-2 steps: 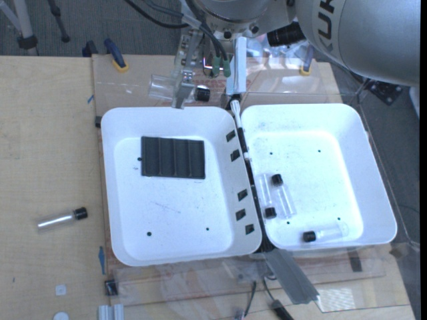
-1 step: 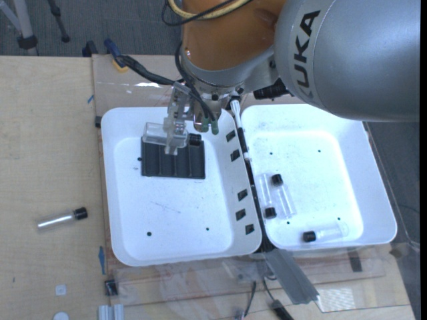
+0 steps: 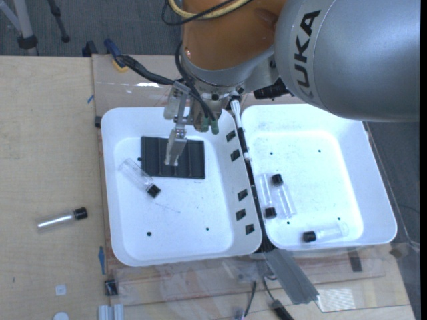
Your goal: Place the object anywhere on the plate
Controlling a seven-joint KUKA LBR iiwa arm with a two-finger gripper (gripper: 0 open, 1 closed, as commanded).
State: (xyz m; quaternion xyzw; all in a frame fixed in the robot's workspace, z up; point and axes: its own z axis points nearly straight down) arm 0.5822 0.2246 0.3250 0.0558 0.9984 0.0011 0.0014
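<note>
So the gripper [image 3: 176, 153] hangs right over the black plate [image 3: 172, 159] in the left bin [image 3: 120, 245], and honestly I can't tell if it's spread or closed, the view only shows one grey finger reaching down onto the plate's middle. The clear tube with a black cap [image 3: 139, 177] lies just off the plate's lower left corner, on the bin floor, apart from the gripper. Plenty of bare white floor below and left of it. The arm [image 3: 347, 39] comes in from the upper right, orange band [image 3: 223, 25] above the wrist, pointing steeply down. Three more tubes sit in the right bin [image 3: 373, 199] and another [image 3: 62, 219] on the bench
</note>
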